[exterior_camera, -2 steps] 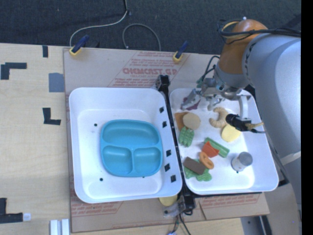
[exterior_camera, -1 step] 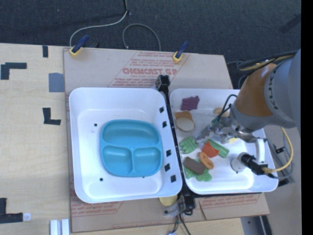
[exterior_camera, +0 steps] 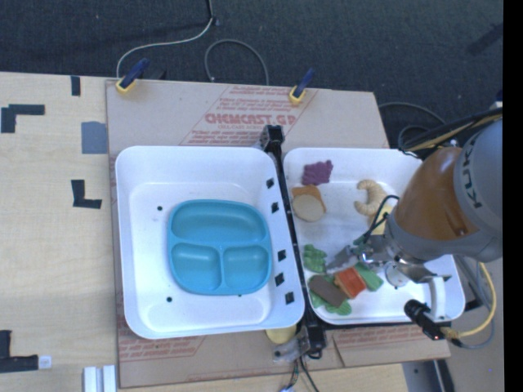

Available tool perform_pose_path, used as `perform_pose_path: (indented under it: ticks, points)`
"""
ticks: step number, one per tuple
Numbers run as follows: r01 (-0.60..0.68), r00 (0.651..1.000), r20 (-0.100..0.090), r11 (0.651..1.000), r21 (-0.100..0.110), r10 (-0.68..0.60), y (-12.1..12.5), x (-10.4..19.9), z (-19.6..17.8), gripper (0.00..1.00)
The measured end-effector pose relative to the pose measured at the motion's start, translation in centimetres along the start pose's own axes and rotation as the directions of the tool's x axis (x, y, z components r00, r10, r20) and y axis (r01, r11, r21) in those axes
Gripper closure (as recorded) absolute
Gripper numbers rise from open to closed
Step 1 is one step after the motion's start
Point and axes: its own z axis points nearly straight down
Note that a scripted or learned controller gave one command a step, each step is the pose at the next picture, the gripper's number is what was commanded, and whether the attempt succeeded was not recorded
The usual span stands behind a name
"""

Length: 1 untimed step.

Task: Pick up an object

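Camera view: two white bins, one blue tray, one purple toy; pincer low, grip state unclear.

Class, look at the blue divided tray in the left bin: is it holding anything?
Empty. The blue tray shows bare blue in all three compartments; the toy food lies in the right bin.

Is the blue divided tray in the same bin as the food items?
No. The blue tray lies in the left bin; the food pieces sit in the right bin.
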Motion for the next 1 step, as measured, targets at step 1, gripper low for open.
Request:
perform_pose_path:
  ticks: [1]
  points:
    - [0.002, 1.0, -0.004, 1.0, 0.008, -0.001, 4.34, -2.1, 0.16, 0.0]
